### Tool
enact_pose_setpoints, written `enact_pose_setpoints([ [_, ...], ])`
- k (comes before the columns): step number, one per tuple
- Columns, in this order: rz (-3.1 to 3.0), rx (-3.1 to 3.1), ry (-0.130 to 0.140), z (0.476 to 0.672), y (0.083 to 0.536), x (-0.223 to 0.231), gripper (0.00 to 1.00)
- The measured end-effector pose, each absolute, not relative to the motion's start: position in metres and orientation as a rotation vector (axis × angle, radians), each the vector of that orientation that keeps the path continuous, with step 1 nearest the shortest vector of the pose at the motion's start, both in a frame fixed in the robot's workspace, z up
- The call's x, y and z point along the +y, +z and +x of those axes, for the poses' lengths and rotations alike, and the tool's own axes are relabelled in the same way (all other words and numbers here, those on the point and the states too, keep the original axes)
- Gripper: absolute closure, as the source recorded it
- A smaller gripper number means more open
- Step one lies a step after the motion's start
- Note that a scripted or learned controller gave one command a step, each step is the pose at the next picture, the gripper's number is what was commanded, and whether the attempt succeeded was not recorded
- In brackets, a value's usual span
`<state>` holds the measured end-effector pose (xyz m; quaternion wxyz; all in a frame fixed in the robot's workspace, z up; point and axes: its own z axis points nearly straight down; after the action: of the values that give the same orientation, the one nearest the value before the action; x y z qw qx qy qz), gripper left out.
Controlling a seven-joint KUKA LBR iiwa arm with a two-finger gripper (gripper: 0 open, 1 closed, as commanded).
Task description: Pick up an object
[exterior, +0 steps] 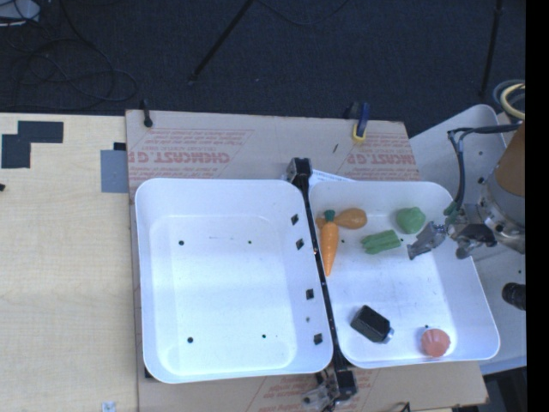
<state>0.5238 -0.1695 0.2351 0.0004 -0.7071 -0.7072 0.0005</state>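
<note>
two shallow white bins sit side by side on the bench, the left bin (163, 221) at the centre of the frame and the right bin (463, 316) toward the right. the arm (506, 178) comes in from the right edge, and its gripper (439, 240) hangs over the right bin's upper right part, fingers spread apart with nothing between them. just to its left lies a green block (381, 242), with a rounder green piece (411, 220) near it, up and to the right. further left, by the divider, a toy carrot (328, 243) lies touching an orange oval piece (350, 219). lower in the same bin sit a black object (371, 324) and, well to its right, a pink ball (435, 342).
</note>
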Motion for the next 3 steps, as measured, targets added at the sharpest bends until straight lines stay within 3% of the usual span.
enact_pose_setpoints([
  [1,-2.228,-2.234,-0.013,0.505,0.478,-0.148,0.0],
  [2,-2.219,-2.228,-0.002,0.547,0.54,-0.087,0.0],
  [3,-2.215,-2.228,-0.001,0.612,0.537,-0.009,0.0],
])
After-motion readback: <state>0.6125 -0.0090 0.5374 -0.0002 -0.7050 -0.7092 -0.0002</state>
